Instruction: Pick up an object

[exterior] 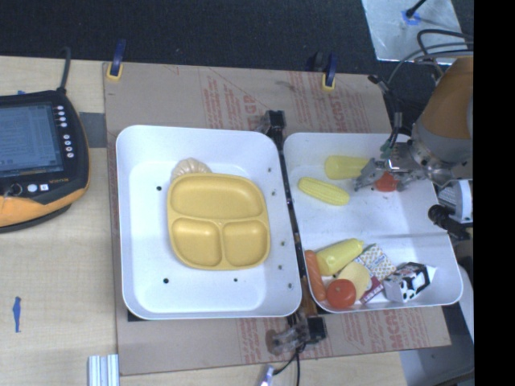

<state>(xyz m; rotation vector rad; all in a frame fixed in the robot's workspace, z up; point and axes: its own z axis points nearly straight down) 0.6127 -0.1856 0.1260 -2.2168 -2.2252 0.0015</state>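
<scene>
claw over a small red piece in the right bin

the claw (385, 177) hangs low in the far part of the right bin (418, 227), its two dark fingers spread fairly wide like a tent. a small red object (387, 183) sits just under and between the tips, but i cannot tell whether they touch it, and nothing looks lifted, so i would not call it held.

just to the claw's left lies a yellow piece (346, 166), close to one fingertip, and a little further left and nearer the camera lies a yellow corn cob (323, 190), its long axis running left to right with a slight slant. well nearer the camera from the claw, a heap of toy food (358, 273) crowds the bin's front corner. far to the left, in the left bin (145, 240), rests a yellow divided tray (219, 219).

my judgement: the red piece is the likeliest target, since it lies almost straight below the claw; the move ahead turns on closing squarely across it without nudging the yellow piece beside it.
</scene>
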